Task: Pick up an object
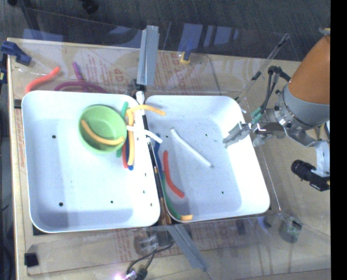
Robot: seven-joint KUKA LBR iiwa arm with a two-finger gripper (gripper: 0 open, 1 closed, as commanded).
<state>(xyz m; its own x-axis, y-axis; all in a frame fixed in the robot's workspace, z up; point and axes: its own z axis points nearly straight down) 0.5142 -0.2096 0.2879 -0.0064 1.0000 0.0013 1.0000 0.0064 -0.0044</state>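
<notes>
- Our gripper (232, 137) hangs at the right rim of the right bin (252, 182); we cannot tell whether it is released or clenched, and nothing shows between its tips
- Just left of it lies the white stick (191, 148), long axis running far-left to near-right
- Further left, the red strip (171, 179) by the bin's left wall

Both white bins (74, 191) look like smooth, faintly glossy plastic. The green bowl (103, 127) seems matt plastic, the coloured sticks (172, 177) smooth and rubbery. The bench (220, 72) shows pale wood under clear sheeting. The claw (235, 136) looks like dull metal.
</notes>
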